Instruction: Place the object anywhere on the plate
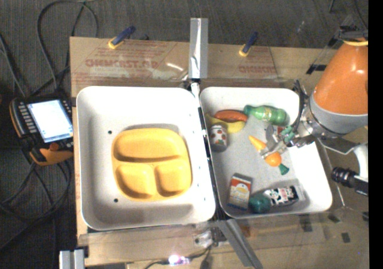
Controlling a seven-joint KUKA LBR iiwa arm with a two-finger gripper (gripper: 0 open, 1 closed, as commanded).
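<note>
A yellow plate (152, 162) with three compartments lies in the left bin (90, 118). My gripper (277, 144) reaches into the right bin (311, 199) from the right, low over its middle. Just under its tip lie a small orange carrot-like toy (257, 141) and a round orange toy with a green end (274, 159). I cannot tell whether either one touches the gripper.
The right bin also holds a green bottle (266, 113), a red-and-yellow toy (230, 118), a small can (218, 137), a small carton (240, 190), a dark green lump (260, 203) and a black-and-white carton (282, 195). A tablet (49, 119) sits left of the bench.
</note>
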